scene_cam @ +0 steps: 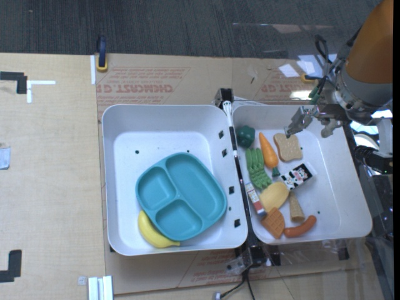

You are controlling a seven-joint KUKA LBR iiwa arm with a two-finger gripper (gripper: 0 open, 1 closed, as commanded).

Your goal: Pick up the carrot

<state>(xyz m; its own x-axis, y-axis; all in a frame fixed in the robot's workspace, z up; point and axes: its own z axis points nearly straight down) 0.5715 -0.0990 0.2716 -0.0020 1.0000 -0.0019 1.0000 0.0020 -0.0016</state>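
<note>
The orange carrot (269, 150) lies in the right bin (340, 186), near its left side, between a green pea pod (255, 168) and a slice of bread (288, 147). My gripper (311, 125) hangs over the upper part of the right bin, up and to the right of the carrot. Its two fingers are spread open with nothing between them. One fingertip (294, 127) is just above the bread slice.
The right bin also holds a dark green item (245, 135), a black-and-white cow toy (296, 175), a yellow piece (274, 197), a waffle (273, 222) and a sausage (300, 227). The left bin (119, 167) holds a teal divided plate (180, 196) and a banana (153, 232).
</note>
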